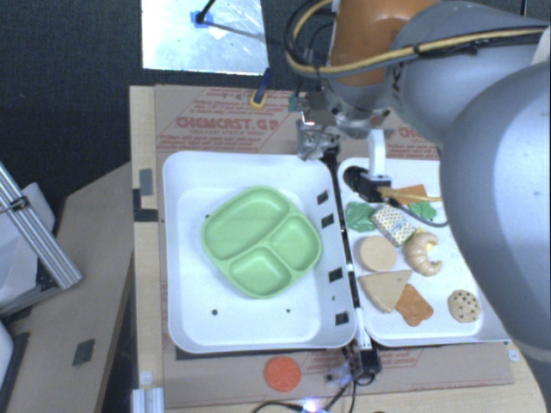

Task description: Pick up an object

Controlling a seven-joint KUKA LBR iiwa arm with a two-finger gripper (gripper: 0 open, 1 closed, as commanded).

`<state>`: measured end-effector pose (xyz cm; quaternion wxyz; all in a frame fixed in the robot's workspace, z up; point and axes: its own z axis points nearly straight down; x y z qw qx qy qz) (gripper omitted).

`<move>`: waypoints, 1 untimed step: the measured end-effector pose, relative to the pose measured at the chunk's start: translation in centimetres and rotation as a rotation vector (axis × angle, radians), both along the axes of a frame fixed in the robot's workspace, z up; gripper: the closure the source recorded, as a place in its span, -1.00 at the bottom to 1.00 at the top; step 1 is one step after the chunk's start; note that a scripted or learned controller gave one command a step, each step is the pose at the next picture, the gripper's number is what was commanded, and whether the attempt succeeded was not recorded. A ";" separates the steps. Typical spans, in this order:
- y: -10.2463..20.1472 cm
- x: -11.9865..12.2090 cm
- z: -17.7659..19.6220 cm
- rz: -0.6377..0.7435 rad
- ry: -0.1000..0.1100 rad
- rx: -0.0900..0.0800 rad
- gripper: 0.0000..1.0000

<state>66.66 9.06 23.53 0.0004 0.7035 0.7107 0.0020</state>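
Hovering above the far end of the wall between the bins, the gripper (312, 144), grip state indeterminable, appears staged for approach, since pickable items such as the croissant (424, 252) lie grouped in the right bin (437, 321).

A pale green three-compartment plastic plate (261, 241) lies in the middle of the left shallow white bin (185, 317). The gripper (309, 147) hangs at that bin's one o'clock corner. In the right white bin (439, 327), a tan toy croissant (422, 252) sits at three o'clock of a round beige disc (377, 253).
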 end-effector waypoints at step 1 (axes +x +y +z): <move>-0.5 0.4 -0.1 -0.005 0.001 -0.002 1.00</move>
